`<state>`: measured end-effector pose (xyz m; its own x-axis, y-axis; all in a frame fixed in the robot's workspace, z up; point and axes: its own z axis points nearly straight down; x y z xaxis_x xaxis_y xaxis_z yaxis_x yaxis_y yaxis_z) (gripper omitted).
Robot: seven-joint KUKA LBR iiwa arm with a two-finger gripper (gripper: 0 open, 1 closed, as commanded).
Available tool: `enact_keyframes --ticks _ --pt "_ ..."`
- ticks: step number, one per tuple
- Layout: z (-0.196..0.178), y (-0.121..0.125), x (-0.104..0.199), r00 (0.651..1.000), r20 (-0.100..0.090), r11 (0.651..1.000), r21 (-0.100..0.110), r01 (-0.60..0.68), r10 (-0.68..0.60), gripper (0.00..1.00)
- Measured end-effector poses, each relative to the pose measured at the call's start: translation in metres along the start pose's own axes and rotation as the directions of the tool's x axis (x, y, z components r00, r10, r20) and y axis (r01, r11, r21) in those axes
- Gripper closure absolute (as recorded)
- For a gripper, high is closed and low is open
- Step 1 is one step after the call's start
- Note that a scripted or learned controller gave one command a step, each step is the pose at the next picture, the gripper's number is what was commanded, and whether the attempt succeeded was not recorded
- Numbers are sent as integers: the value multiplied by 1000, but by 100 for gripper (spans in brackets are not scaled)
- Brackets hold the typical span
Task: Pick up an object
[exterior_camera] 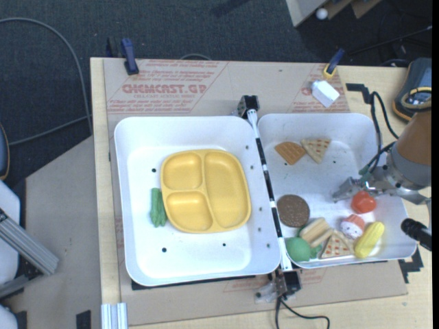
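Bench stock, placed relative to the divider (264, 184) between the two bins.

Left bin (134, 204):
- Yellow plate (204, 189), three compartments, near the middle of the bin, well left of the divider.
- Green pod (158, 207), lying flat, touching or just beside the plate's far edge from the divider.

Right bin (329, 122):
- Orange wedge (290, 152) and waffle wedge (316, 148), side by side toward the back, just right of the divider.
- Brown disc (293, 210), close against the divider.
- Green lump (298, 249), bread roll (315, 230), pizza slice (335, 246), small red-and-white piece (354, 226), corn cob (370, 239): a cluster along the front wall, running rightward from the divider.
- Red tomato (363, 202), well right of the divider, just behind the cluster.

Tool:
- Gripper (357, 187), low in the right bin, directly at the tomato. Grey finger parts reach toward the divider side of it. Whether the fingers are spread or closed cannot be told, nor whether the tomato sits between them.

Progress:
- Judged as the reach or closing stage on the tomato, the likely target.
- No item is seen raised from the bin floor; all pieces appear to rest in place.
- Remaining: a confirmed grasp, then a lift clear of the bin.
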<state>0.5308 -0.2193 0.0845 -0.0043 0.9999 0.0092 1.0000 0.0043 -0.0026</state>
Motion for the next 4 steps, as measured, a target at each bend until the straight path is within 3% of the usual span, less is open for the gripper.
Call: enact_keyframes --ticks 1,2,3,4 --pt "-11 0 -2 1000 7 1000 -4 -3 3 100" --pt "-86 -1 71 1000 9 1000 -4 -3 3 100" --pt "-109 35 122 1000 9 1000 -5 -2 2 100" --pt "-109 34 121 1000 9 1000 -4 -3 3 0"
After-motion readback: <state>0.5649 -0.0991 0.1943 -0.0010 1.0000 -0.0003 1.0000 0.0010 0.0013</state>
